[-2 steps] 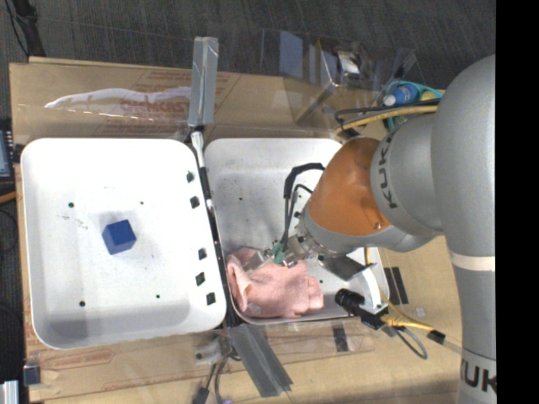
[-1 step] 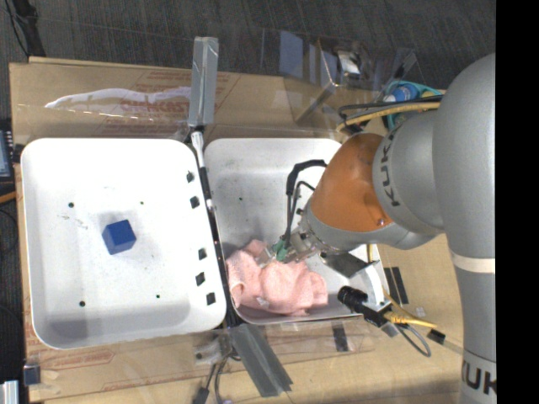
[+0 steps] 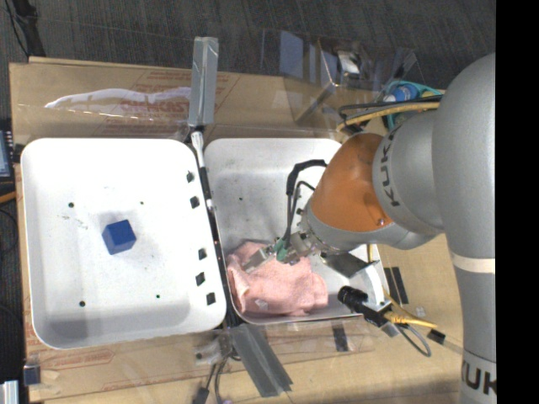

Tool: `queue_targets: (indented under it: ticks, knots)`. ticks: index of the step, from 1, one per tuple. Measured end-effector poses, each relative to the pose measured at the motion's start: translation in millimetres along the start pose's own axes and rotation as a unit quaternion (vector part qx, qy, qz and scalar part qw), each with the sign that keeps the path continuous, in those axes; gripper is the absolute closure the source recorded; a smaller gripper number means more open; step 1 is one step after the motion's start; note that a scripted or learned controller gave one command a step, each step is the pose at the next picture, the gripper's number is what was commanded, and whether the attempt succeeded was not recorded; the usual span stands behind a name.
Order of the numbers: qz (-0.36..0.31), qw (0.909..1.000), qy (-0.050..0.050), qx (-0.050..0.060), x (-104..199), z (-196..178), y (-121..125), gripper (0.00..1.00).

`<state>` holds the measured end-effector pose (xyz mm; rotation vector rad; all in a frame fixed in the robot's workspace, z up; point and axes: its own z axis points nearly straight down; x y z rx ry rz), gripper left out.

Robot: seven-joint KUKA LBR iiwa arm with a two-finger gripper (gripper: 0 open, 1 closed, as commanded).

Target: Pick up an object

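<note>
A crumpled pink cloth [image 3: 274, 285] lies in the near part of the right bin [image 3: 244, 175]. My gripper [image 3: 284, 251] is down at the cloth's upper edge, right over its folds; the arm's orange band and wrist hide most of it. A small blue cube [image 3: 120, 236] sits alone in the left bin [image 3: 50, 175], far from the gripper.
A raised divider with black clips [image 3: 205, 225] separates the two bins. The grey arm [image 3: 446, 175] covers the right bin's right side. Cardboard [image 3: 109, 91] lies behind the bins, and cables [image 3: 404, 99] trail at the back right.
</note>
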<state>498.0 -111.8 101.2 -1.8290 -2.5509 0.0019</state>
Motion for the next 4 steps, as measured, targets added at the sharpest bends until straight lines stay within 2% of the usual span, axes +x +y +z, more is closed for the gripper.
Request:
queue_targets:
  ticks: [1,2,3,4]
  knots:
    - [0.096,0.9954,0.0,-0.002,1,9,-21,0.0]
    - [0.094,0.9956,0.0,-0.002,1,-1,-20,1.0]
    - [0.218,0.976,-0.001,-0.003,-8,8,-24,1.0]
    - [0.151,0.9886,0.0,-0.001,20,-189,1,1.0]
